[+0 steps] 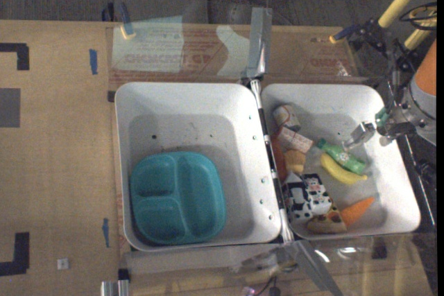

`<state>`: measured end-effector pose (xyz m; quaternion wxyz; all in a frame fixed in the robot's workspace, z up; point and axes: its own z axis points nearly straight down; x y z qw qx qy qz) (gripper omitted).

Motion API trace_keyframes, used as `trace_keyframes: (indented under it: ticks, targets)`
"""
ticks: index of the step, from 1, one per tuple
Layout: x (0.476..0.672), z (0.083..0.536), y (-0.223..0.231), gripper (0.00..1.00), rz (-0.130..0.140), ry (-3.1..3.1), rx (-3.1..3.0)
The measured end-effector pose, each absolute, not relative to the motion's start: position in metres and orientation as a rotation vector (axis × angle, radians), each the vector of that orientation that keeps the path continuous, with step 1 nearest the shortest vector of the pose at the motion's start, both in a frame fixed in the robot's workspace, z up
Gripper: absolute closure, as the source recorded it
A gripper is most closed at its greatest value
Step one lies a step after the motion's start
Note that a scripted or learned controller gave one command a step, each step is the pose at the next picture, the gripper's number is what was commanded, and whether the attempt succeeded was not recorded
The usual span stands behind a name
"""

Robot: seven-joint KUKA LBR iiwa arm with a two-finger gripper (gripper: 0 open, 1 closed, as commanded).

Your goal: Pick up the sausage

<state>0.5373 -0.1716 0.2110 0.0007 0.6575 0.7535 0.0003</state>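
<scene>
The one camera hangs above the bench (55, 149) and looks down at a slant, far enough off to take in both white bins: left bin (132, 107), right bin (395, 184). The far floor runs along the top, and the arm (427, 83) enters from the right.

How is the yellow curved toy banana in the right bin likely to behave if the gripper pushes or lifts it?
The yellow curved toy banana looks like moulded plastic, so it is probably stiff and light. Its curve would likely make it pivot rather than roll when pushed. The green bottle lies against it, so that would probably shift too.
</scene>
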Motion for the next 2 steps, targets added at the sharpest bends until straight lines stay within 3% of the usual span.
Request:
trace_keyframes:
  ticks: [1,2]
  targets:
    - [0.5501,0.0949,-0.1965,0.00,0.001,2.131,2.307]
    - [0.5505,0.1049,-0.1973,1.00,0.003,2.127,2.307]
